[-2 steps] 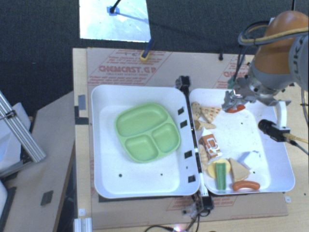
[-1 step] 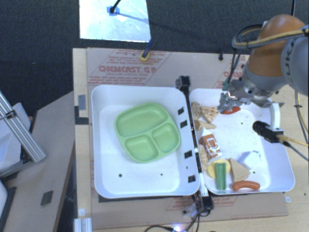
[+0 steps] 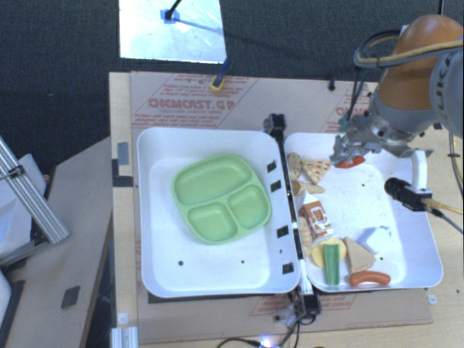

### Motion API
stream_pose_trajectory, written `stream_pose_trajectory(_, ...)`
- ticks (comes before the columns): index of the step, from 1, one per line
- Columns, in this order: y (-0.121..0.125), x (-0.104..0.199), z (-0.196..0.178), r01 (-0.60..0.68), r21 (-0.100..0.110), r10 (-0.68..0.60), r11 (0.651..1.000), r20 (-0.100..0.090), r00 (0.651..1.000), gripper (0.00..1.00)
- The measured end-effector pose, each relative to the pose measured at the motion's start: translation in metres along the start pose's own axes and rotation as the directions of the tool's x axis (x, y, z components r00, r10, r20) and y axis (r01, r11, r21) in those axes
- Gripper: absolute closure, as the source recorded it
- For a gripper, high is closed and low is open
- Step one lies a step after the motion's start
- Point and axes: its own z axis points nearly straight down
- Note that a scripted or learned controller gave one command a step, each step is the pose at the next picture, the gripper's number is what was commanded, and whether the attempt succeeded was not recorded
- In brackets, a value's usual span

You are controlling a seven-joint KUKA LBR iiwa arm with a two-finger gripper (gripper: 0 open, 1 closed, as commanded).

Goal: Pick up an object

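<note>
A green divided tray (image 3: 221,199) lies in the left bin (image 3: 156,194).

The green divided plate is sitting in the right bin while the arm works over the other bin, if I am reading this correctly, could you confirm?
Not quite: the camera view shows the green divided plate lying in the left bin. The arm does work over the other bin, the right bin, where the gripper hangs near the far edge, above a small red piece.
</note>
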Motion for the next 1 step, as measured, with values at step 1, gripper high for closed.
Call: stream_pose_trajectory(1,-0.0094,-0.0103,0.0138,-0.004,0.002,0.004,1.000,0.001,1.000,1.00)
